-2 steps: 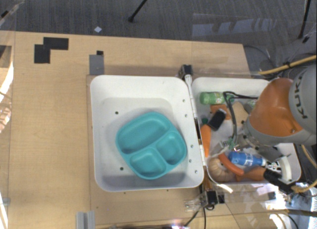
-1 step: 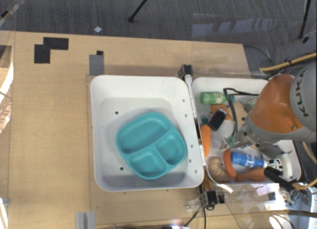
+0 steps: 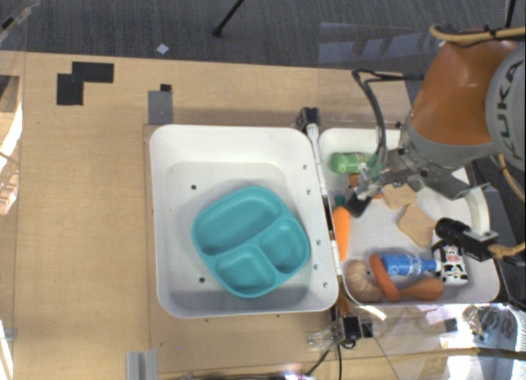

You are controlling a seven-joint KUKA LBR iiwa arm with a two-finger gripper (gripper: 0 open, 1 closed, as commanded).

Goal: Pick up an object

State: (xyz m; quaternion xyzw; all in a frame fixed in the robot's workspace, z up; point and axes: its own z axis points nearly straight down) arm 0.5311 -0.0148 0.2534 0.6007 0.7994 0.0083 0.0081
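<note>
The right bin holds the loose objects. A green piece lies at its far left corner and an orange carrot runs along the left wall. Two tan bread slices sit mid-bin. Near the front lie a blue bottle, a red sausage and a beige round piece. My gripper hangs low over the bin's left part, between the green piece and the carrot's top. No object shows in its grasp.
The left bin bears a teal divided plate. A black-and-white patterned item lies at the right bin's front right. The arm's orange band overhangs the right bin's far side. A metal rail separates the bins.
</note>
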